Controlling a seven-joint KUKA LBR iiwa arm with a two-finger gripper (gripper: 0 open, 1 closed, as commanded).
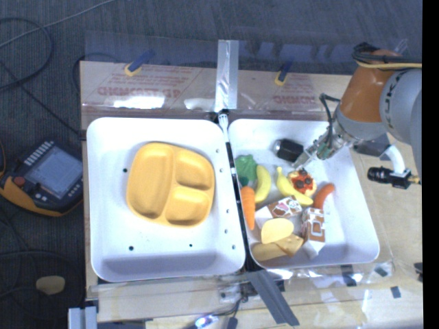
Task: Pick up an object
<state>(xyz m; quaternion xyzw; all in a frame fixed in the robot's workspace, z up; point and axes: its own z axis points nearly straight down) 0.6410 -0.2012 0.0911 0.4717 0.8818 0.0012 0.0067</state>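
Arm's in over the right white bin (357, 204), gripper (306, 154) down near the toy food pile.
Can't tell how far open it is, too small and blurry, and can't see anything in it. It sits just above the small red pizza slice toy (301, 181), next to a black block (288, 147). Grey arm w/ orange band (362, 94) slants in from upper right. Yellow banana (263, 181), orange carrot (248, 205), red sausage (323, 195) nearby; left bin (110, 252) has a yellow divided plastic tray (170, 182).
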